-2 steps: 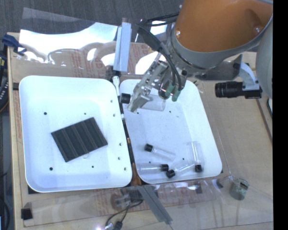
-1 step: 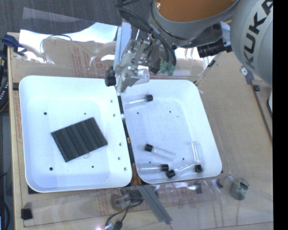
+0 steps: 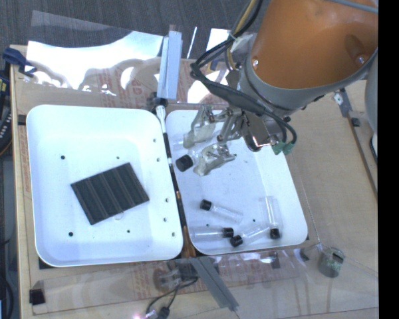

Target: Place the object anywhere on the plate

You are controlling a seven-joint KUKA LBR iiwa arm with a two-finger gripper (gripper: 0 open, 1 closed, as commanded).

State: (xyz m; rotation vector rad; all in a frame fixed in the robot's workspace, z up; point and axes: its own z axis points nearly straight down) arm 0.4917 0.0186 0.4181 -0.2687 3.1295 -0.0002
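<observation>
Overhead slant view of two shallow white bins on a table. The left bin [image 3: 46, 131] holds a dark ribbed plate [image 3: 110, 193], lying flat and slightly turned near the bin's centre; this is the target surface. The right bin [image 3: 294, 208] serves as the supply: several clear vials with black caps lie loose along its near side, among them one vial [image 3: 219, 209] near the middle and others [image 3: 253, 233] close to the front wall. The arm [image 3: 306, 32] reaches in from the right, its end effector [image 3: 209, 153] lowered over the far part of the right bin, next to the divider. A clear vial with a black cap [image 3: 184, 162] appears to lie at the fingers, but glare and transparent parts make it impossible to tell whether the fingers are apart or clamped on it. Judged stage: pickup in the supply bin; nothing rests on the plate yet.
</observation>
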